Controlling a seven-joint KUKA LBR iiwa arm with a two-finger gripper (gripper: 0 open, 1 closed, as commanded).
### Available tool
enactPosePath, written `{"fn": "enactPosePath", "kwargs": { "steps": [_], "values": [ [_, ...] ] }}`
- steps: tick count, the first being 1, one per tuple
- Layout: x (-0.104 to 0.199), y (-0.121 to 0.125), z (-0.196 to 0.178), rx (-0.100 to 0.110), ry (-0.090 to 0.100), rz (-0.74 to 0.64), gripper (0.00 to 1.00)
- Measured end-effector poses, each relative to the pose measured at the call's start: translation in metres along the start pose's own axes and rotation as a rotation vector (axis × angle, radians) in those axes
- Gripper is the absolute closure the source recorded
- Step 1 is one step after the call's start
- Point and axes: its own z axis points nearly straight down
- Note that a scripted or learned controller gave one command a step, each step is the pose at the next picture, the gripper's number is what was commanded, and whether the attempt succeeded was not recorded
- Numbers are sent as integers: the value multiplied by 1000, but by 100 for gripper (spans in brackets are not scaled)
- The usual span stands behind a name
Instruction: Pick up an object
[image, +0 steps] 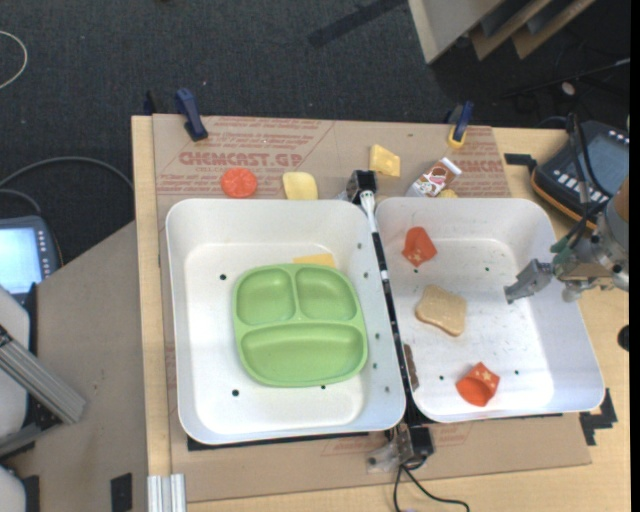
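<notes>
Camera view shows two shallow white plastic bins side by side on a brown cardboard-covered bench (300, 145). Left bin (195, 300): contains a green three-compartment plastic plate (298, 325), with a flat yellow cheese-like slice (314, 260) just beyond its far rim. Right bin (560, 370): contains a tan toast-shaped slice (441, 310) near the centre, a red wedge-shaped toy (418, 245) toward the far left corner, and a red-orange toy piece (478, 384) near the front edge, all well apart from one another. Gripper (524, 284): enters from the right and sits over the right bin's right half, apart from the toast-shaped slice; nothing is visible between its tips, and whether it is released or clenched cannot be told. Behind the bins lie a round red toy (239, 183), two yellow pieces (299, 185) and a small printed packet (436, 178).
</notes>
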Motion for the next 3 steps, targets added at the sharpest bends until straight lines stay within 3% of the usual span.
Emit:
{"fn": "enactPosePath", "kwargs": {
  "steps": [1, 2, 3],
  "values": [
    [53, 42, 46, 4, 4, -6, 0],
    [73, 37, 134, 0, 2, 0, 0],
    [77, 21, 127, -8, -1, 3, 0]
  ]
}}
